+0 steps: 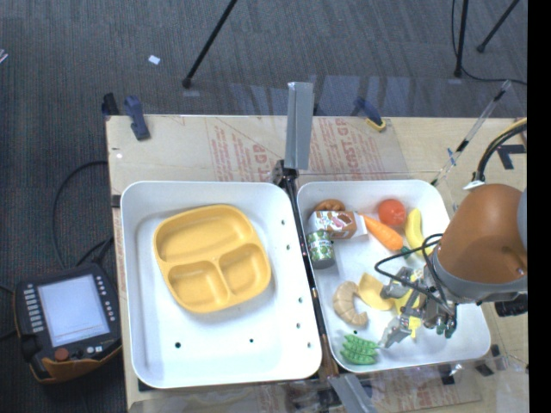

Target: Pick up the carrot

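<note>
The carrot [383, 231] lies in the right bin [469, 351], toward its far side, between a tomato [392, 211] and a banana [414, 228] — apart from the arm. The gripper [403, 323] hangs low over the bin's near half, beside a cheese wedge [374, 292] and croissant [349, 303], just above the pea pods [359, 348]. Its fingers are lost in cables and blur — I cannot tell whether they are spread or closed. The left bin [142, 317] holds a yellow tray [212, 256].
</note>
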You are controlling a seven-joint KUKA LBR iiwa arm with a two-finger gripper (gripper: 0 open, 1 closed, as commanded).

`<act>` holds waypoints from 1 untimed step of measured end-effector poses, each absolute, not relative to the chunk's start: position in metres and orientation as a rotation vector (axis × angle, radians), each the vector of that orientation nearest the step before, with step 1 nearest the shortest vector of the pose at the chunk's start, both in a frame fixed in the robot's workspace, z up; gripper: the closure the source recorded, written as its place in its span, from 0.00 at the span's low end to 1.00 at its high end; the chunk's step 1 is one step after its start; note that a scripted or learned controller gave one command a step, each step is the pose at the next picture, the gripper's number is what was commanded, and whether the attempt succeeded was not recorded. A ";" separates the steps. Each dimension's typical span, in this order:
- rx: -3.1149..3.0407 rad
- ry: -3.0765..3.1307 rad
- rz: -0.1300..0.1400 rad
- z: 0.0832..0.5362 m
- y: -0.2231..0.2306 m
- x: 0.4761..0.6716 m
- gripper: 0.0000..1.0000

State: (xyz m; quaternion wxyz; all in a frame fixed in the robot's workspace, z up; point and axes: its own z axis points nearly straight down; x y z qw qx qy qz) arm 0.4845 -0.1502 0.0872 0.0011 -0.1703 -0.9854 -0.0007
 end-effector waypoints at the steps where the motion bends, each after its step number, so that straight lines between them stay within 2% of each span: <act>1: -0.821 -3.031 -0.008 0.087 -0.207 0.540 0.00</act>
